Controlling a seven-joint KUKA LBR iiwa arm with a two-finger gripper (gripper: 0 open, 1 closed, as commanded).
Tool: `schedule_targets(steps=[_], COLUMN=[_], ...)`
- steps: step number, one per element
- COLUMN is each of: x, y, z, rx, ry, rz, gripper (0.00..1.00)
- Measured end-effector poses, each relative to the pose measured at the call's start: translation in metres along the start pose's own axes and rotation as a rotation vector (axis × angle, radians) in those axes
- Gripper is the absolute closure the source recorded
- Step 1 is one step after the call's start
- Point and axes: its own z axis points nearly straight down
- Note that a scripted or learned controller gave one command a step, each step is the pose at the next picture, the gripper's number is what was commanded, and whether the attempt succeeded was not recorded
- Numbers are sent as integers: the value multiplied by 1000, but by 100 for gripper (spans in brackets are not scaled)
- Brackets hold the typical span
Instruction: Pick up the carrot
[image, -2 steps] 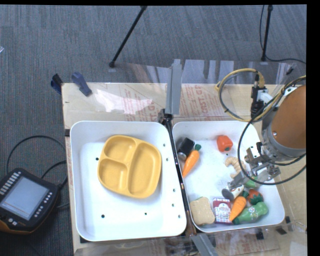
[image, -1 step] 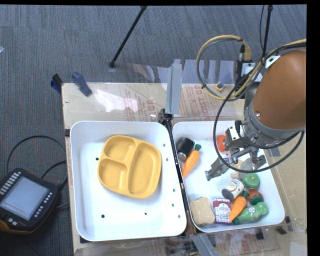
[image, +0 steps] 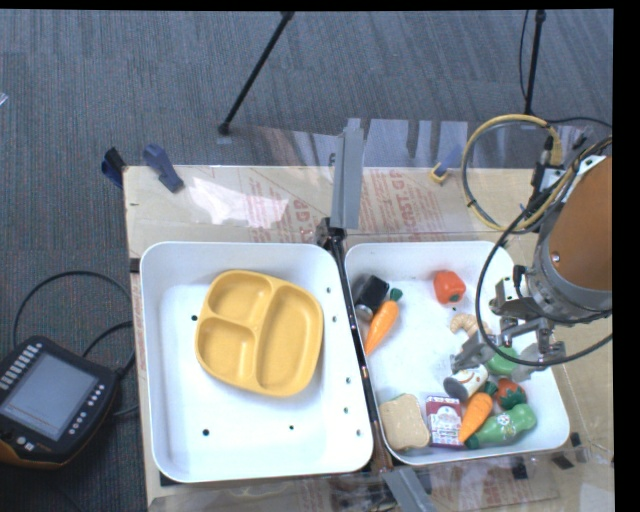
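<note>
Two carrots lie in the right bin (image: 425, 255). One carrot (image: 382, 323), orange with a green top, rests by the bin's left wall, tilted, next to a black item (image: 368, 292). A second carrot (image: 475, 416) lies near the front among other toys. My gripper (image: 483, 355) hangs over the right part of this bin, just above and slightly right of the second carrot and well right of the first. Nothing is visibly held in it.
Around the gripper sit a red pepper (image: 449, 287), a beige mushroom piece (image: 463, 323), a green bottle (image: 506, 426), a red-and-white box (image: 443, 419) and a bread slice (image: 403, 421). The left bin (image: 170, 430) holds a yellow divided plate (image: 260, 332). Cables loop at right.
</note>
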Motion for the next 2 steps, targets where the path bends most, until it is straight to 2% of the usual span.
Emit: schedule_targets(steps=[1,2], x=[81,81], y=[0,0], z=[-34,-42], rx=[5,4], ry=[-1,-7], rz=[-308,-301], gripper=[0,100])
